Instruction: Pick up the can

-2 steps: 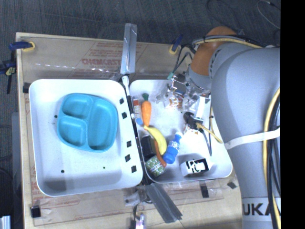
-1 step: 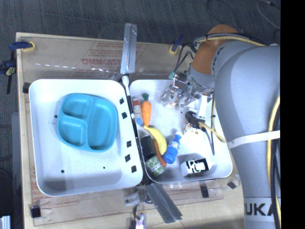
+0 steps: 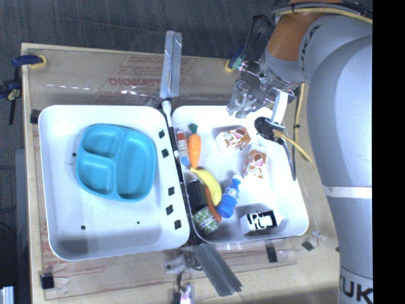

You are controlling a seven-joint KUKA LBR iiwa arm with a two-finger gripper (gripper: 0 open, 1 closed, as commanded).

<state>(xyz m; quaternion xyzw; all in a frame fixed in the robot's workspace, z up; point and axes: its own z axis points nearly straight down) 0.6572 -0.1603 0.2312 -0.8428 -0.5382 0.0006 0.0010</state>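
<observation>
The gripper (image 3: 243,103) hung over the right bin's (image 3: 294,192) far rim, its grasp indiscernible, while the can (image 3: 206,220) lay at that bin's near-left corner beside a banana (image 3: 210,183); the left bin (image 3: 54,170) held a blue tray (image 3: 116,161).

Banana (image 3: 211,183), blue bottle (image 3: 230,195) and bin wall (image 3: 184,198) crowd the can (image 3: 205,220); its top lies open.

Dark grey carpet floor (image 3: 95,11); wooden bench (image 3: 95,71) under clear sheet.
</observation>
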